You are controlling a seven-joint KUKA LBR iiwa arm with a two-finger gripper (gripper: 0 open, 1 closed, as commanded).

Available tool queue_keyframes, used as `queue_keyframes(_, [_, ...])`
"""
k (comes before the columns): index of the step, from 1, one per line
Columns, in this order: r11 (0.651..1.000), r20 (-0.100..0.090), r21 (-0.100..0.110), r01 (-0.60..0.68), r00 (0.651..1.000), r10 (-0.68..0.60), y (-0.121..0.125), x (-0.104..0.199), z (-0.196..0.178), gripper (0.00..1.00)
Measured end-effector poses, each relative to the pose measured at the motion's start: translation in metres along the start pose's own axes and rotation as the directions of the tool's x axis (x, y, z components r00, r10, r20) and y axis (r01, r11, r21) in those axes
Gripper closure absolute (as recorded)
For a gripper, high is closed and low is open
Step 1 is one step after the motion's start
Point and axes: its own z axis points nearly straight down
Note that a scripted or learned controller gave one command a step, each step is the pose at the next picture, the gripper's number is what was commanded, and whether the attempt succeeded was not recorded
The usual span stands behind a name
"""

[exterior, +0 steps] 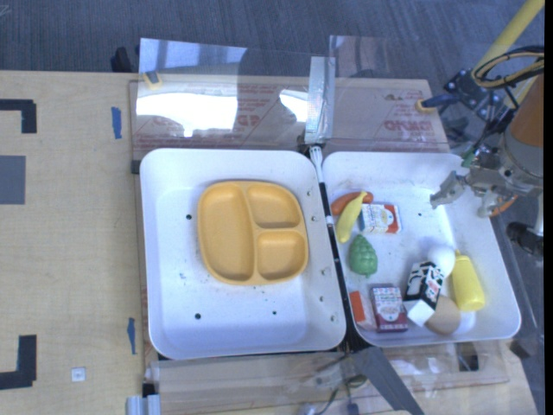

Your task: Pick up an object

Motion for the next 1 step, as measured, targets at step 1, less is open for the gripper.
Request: queue_keyframes(1, [0.99,0.0,0.0,-0.138,0.99,0.138,0.0223,0.0595,0.027,0.0])
